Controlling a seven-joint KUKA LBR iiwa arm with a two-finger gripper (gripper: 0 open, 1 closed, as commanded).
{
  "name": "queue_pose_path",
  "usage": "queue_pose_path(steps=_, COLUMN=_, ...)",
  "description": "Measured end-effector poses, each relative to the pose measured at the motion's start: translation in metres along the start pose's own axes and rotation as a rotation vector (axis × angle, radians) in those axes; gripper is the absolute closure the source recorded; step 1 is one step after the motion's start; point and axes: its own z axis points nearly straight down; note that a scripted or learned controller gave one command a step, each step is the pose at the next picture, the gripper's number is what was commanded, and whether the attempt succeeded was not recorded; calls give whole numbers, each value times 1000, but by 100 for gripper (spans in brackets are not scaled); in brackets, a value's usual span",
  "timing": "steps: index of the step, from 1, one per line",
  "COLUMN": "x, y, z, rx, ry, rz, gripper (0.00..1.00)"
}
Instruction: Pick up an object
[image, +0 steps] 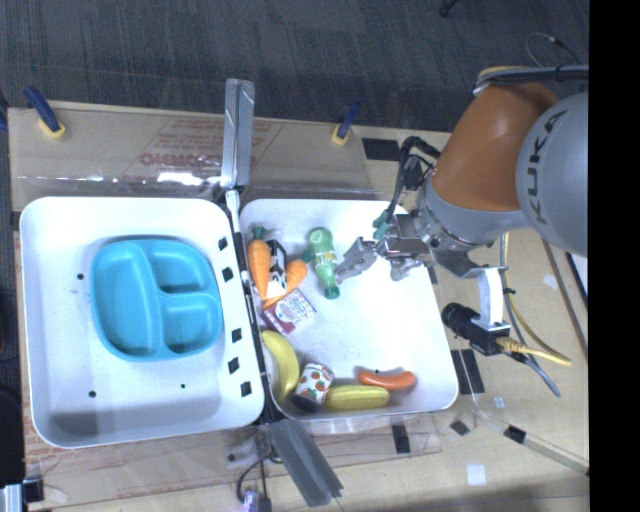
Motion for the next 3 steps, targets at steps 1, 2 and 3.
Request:
queue_pose_path(steps=1, x=33, y=37, z=73, rx=0, ry=-1, rz=93, gripper=0)
queue_pose_path(steps=2, x=76, y=42, z=72, rx=-3, ry=-1, rz=220, gripper=0)
queue_pose_path(steps=3, x=21, y=48, z=154, rx=-17, ry=2, rz=334, gripper=0)
